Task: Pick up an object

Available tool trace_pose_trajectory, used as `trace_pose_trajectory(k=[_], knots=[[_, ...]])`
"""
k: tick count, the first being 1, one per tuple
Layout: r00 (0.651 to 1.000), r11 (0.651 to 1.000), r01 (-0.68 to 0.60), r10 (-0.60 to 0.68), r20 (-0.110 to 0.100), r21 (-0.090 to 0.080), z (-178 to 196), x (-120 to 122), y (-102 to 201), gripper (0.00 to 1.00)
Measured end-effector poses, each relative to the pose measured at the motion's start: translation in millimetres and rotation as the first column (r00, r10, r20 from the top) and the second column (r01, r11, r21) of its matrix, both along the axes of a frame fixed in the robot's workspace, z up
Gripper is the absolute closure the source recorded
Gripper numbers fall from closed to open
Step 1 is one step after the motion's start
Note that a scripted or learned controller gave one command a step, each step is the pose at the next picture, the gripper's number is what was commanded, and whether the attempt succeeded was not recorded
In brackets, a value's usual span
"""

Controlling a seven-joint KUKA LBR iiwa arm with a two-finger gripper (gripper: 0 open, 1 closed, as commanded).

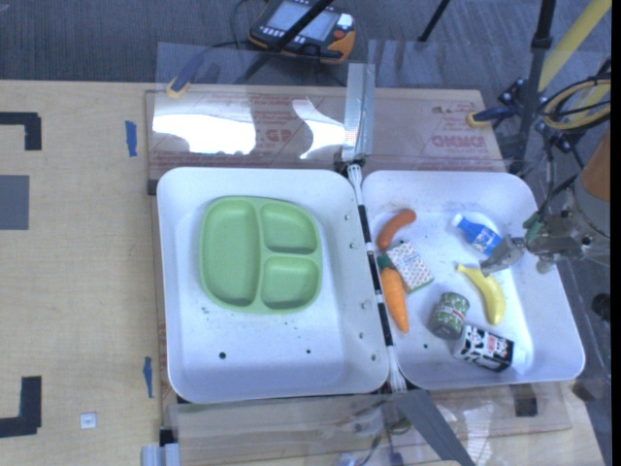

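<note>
- Plainly, the pick had not happened yet: every object in the right bin [553, 289] lay on the bin floor, and nothing was lifted.
- The gripper [506, 252] sat at about 3 o'clock in the view, low over the right bin's right side, reached in from the right edge; whether it was released or clenched could not be told at this size and angle.
- Nothing could be seen between its tips, so no grasp could be claimed.
- The banana [487, 293] lay just below the gripper, toward 5 o'clock from it, and the blue packet [477, 230] lay just beside it toward 10 o'clock; either seemed the likely target, judging from closeness alone.
- The green can [449, 315] and the black-and-white carton [485, 348] rested near the bin's 6 o'clock side, near each other.
- The carrot [394, 300], the sausage [395, 227] and the patterned pouch [410, 266] lay along the bin's 9 o'clock side, well apart from the gripper.
- The left bin [184, 357] held 1 green divided plate [260, 252] at its centre.
- What was left, as a judgement: close on 1 object, raise it clear of the floor, and keep it held; the task looked to be at the approach stage, with all of the grasping still to do.
</note>
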State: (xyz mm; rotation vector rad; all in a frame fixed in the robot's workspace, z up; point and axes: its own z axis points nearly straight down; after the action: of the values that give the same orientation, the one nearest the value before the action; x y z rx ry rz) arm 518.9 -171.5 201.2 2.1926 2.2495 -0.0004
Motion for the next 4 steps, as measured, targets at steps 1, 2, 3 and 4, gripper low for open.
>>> trace_pose_trajectory(k=[1, 2, 3, 4], knots=[[1.0, 1.0, 0.03, -0.03, 0.005, 0.0, -114.9, -32.5, -12.5, 0.0], [0.999, 0.999, 0.052, -0.052, 0.005, -0.001, -115.2, 23.8, -12.8, 0.0], [0.999, 0.999, 0.049, -0.049, 0.008, -0.003, -104.7, 25.2, -12.7, 1.0], [1.0, 1.0, -0.007, 0.007, 0.0, 0.0, -24.7, -0.5, -25.0, 1.0]])
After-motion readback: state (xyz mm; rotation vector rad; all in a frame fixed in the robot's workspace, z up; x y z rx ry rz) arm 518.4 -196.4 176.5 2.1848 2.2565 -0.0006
